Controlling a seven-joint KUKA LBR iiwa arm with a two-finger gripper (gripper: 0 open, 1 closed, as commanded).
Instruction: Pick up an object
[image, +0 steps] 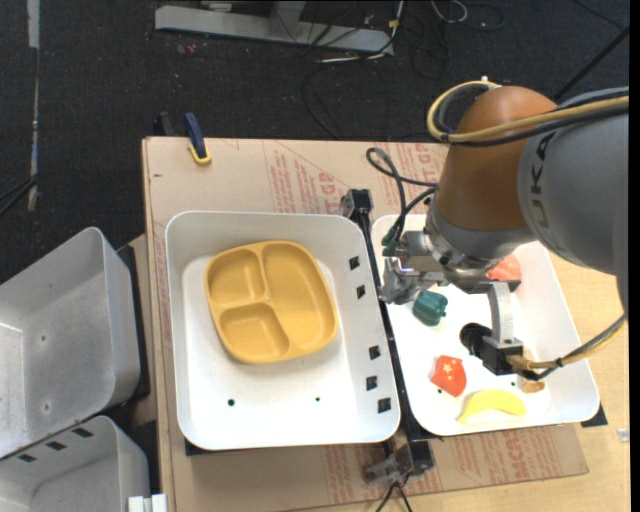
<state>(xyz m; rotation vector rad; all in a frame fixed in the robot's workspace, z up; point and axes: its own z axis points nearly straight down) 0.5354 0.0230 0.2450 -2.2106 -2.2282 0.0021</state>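
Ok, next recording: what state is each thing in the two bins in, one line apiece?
Yellow three-compartment plastic plate: flat in the left bin, nothing on it.
Teal plastic cup: on its side, right bin, below the arm's wrist.
Red toy pepper: lying loose.
Yellow toy banana: lying at the near edge.

Place: robot lab
Bench (260, 165): bare board at centre, printed red lettering, clamp (197, 140) at 11 o'clock
Floor (90, 70): dark carpet, loose cables (345, 100) at 12 o'clock
Arm (560, 170): industrial, cabled, at 3 o'clock
Spare bins (60, 330): at 8 o'clock
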